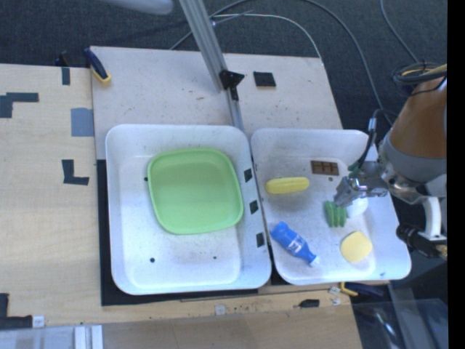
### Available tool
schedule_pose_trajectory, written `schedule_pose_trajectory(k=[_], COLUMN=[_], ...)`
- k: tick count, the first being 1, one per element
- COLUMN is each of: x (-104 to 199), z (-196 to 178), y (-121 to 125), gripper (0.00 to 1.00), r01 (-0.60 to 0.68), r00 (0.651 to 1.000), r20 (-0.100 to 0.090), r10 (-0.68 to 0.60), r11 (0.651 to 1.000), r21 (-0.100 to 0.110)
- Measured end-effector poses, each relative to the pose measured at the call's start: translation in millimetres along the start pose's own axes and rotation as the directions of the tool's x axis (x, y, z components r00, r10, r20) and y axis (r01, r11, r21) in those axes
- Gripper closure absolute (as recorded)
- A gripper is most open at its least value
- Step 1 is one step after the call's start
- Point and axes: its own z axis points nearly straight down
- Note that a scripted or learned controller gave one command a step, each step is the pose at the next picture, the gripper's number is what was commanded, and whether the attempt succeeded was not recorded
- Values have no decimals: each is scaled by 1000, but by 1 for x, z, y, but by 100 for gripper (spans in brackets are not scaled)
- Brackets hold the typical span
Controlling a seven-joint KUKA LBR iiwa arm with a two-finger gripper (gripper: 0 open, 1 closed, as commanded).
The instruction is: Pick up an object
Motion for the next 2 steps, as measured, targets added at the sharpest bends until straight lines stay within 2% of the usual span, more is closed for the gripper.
schedule_pose_trajectory(k=[1,2], x=[-2,52], z=[-51,-54], y=[-9,8], gripper=[100,100], r01=[0,5], r00=[1000,1000], r20=[0,-2], r10=[0,-5], r11=[1000,1000], r21=[0,4])
